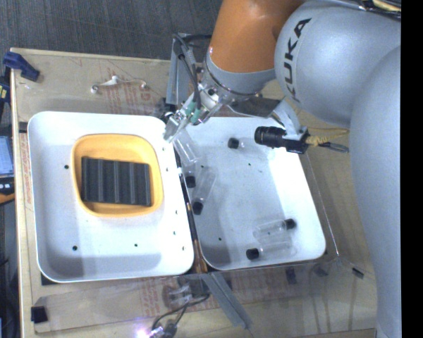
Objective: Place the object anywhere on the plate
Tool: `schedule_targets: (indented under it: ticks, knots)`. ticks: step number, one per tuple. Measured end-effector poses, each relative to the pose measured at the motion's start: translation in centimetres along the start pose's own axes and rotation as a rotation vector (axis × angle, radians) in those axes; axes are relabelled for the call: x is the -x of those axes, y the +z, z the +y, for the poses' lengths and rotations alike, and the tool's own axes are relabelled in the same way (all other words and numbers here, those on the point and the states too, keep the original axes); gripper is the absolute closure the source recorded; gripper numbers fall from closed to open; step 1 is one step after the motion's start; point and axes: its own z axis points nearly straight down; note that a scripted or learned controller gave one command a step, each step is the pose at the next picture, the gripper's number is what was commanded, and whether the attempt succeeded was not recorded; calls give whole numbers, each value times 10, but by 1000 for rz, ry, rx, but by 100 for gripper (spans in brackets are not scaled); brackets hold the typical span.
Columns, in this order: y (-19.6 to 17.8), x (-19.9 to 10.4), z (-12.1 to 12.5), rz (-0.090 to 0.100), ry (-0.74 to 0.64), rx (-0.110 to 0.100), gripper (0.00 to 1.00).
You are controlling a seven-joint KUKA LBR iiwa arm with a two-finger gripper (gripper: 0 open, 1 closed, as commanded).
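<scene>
Gripper (pixel 185 162) hovers beside yellow plate (pixel 117 147) (left bin).

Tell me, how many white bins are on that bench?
2. The left bin holds a yellow plate; the right bin sits beside it, under the arm.

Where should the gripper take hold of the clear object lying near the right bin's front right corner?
Judging by its pose, grip the clear object across its narrow middle, from straight above. It lies flat on the right bin floor, with a dark cap at one end; finer shape is unclear.
</scene>
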Motion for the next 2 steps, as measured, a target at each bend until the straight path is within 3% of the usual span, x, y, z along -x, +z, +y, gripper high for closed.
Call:
schedule_targets:
  ticks: [1,2]
  knots:
    - [77,29,5,3,-189,-2,100]
    - [97,21,18,3,-387,-2,100]
